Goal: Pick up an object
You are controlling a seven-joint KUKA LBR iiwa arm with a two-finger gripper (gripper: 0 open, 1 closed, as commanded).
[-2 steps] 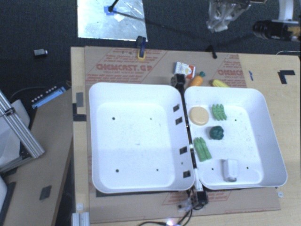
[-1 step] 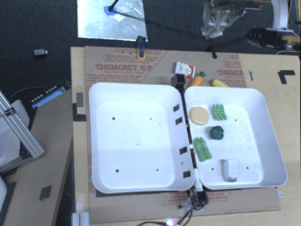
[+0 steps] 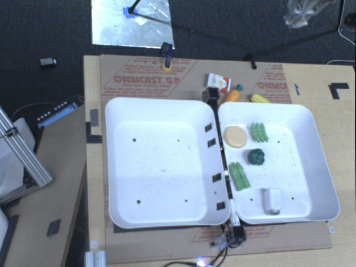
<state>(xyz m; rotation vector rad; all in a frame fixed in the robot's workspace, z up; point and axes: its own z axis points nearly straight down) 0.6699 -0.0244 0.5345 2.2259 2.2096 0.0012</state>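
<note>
The right bin [image 3: 300, 166] holds a cream round disc [image 3: 235, 136], a light green ridged piece [image 3: 258, 132], a dark green lumpy piece [image 3: 256, 156], a green pod [image 3: 239, 176] and a pale grey cylinder [image 3: 271, 200] near its front edge. My gripper [image 3: 303, 7] appears as a pale blurred shape at the top right of the camera view, well beyond the bins' far side and away from every object. Nothing shows in it.
The left bin [image 3: 161, 160] lies beside the right one, with black clips along the shared edge. Behind the bins, on the cardboard, sit an orange carrot [image 3: 232, 95], a yellow piece [image 3: 259, 99] and a small white-and-red box [image 3: 217, 82]. A foil sheet [image 3: 130, 15] lies on the floor.
</note>
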